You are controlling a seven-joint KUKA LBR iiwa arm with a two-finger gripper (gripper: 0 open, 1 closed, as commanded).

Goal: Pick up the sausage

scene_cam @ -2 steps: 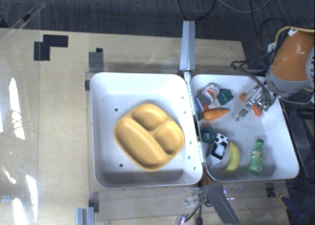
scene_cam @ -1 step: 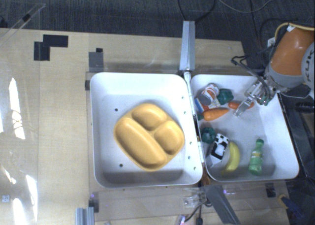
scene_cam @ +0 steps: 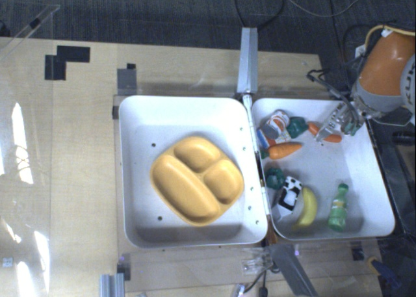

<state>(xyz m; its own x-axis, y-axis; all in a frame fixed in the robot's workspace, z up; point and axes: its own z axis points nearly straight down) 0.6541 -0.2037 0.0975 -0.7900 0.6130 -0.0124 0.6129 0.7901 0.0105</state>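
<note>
Nearest, a green bottle (scene_cam: 337,207) and banana (scene_cam: 308,207) lie in the right bin (scene_cam: 380,185), while farther right the gripper (scene_cam: 340,122) clamps an orange-red sausage (scene_cam: 327,134).

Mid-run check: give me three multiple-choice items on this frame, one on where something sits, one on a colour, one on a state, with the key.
1. Where is the yellow divided plate?
A. left bin
B. right bin
C. on the bench outside the bins

2. What colour is the bottle in the right bin?
A. red
B. green
C. blue

3. How does the carrot lie?
A. standing on end
B. flat on the bin floor
C. on the yellow plate

Key: 1 A, the plate rests on the left bin floor. 2 B, the bottle is green throughout. 3 B, the carrot lies flat near the divider, apart from the gripper at the right bin's far edge.
</note>
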